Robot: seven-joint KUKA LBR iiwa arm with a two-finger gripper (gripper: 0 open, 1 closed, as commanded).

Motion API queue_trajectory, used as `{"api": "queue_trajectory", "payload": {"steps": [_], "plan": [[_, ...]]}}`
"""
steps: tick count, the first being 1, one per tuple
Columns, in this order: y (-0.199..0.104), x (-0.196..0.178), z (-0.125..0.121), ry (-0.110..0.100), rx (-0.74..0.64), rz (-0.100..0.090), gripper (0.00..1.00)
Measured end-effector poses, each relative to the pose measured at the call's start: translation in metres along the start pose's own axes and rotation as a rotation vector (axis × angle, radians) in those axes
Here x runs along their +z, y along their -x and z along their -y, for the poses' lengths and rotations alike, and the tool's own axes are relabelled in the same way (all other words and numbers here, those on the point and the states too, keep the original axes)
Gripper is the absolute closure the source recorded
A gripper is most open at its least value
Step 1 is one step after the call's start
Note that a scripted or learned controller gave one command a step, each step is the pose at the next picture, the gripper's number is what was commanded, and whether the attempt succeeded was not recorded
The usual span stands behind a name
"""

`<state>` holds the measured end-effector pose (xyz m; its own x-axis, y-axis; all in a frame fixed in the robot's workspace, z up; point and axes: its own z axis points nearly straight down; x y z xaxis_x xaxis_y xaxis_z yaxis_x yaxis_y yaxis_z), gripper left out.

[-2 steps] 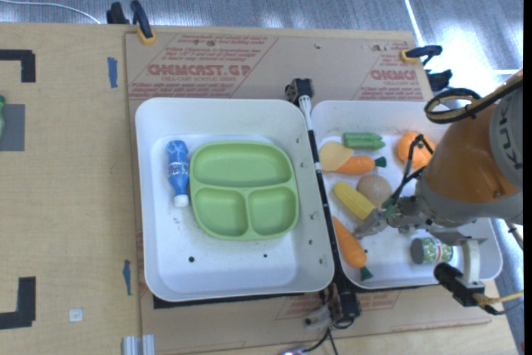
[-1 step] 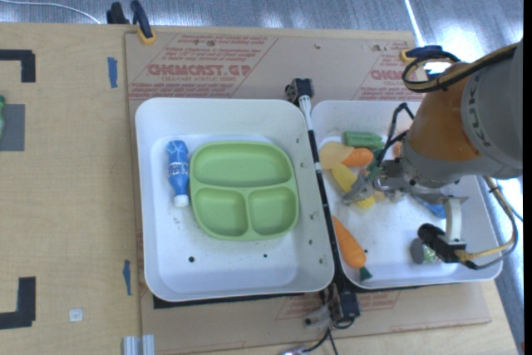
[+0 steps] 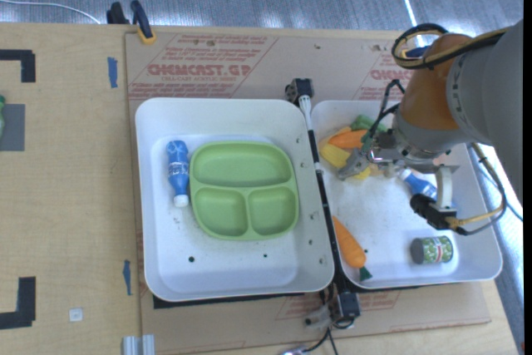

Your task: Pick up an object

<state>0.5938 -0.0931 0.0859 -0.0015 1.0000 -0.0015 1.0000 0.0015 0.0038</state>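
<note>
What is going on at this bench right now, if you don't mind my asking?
A grey robot arm reaches into the right bin, its claw low over a small pile of yellow and orange toys. A carrot and a small can lie nearby. The left bin holds a green divided plate and a blue bottle.

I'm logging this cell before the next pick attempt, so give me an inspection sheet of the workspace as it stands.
Surface: two white bins, left bin and right bin, on a cardboard sheet.
Job's things: green divided plate and blue bottle in the left bin; carrot, green can and a yellow-orange toy pile in the right.
Clutter: nothing seen.
Gripper: gripper low over the toy pile; grasp unclear.
Cables: black cable off the wrist.
Surroundings: clamps at the bench's back edge.
</note>
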Motion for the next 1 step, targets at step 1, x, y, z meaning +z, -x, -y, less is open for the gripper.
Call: {"api": "queue_trajectory", "payload": {"steps": [1], "plan": [[0.0004,0.0008,-0.0407,-0.006,0.001,0.0,0.0]]}}
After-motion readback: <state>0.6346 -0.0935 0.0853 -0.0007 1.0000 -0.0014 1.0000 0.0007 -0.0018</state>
